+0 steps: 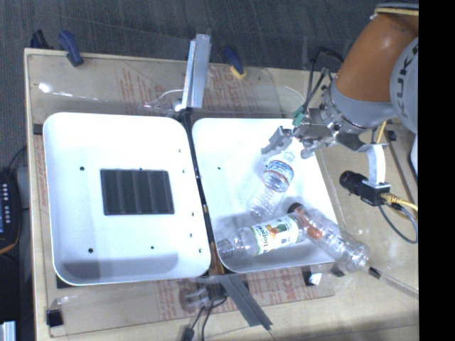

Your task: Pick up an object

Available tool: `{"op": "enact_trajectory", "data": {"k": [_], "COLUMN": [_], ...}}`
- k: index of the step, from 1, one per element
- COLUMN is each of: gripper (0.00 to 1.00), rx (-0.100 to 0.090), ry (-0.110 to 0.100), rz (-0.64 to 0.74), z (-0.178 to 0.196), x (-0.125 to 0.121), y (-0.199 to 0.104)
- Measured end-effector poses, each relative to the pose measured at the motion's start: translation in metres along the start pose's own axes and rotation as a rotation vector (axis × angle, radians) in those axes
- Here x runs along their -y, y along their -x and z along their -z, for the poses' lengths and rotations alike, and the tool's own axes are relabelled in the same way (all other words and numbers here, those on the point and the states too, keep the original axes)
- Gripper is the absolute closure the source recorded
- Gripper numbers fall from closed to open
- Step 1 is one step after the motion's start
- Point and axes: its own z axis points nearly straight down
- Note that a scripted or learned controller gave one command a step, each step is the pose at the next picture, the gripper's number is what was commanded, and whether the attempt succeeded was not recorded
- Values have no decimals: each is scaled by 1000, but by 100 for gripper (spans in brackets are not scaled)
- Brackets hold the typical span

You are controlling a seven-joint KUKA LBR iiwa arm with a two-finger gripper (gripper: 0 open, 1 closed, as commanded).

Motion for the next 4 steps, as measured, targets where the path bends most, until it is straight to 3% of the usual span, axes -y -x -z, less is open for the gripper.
{"op": "enact_trajectory", "data": {"k": [1,2,3,4], "gripper": [0,0,0,0], "rx": [0,14,5,17], "ry": [-2,32,28,39], "rz": [80,143,61,186], "z": [-91,-170,-176,-176], "x": [-13,-24,-56,-46], "y": [38,50,47,49]}}
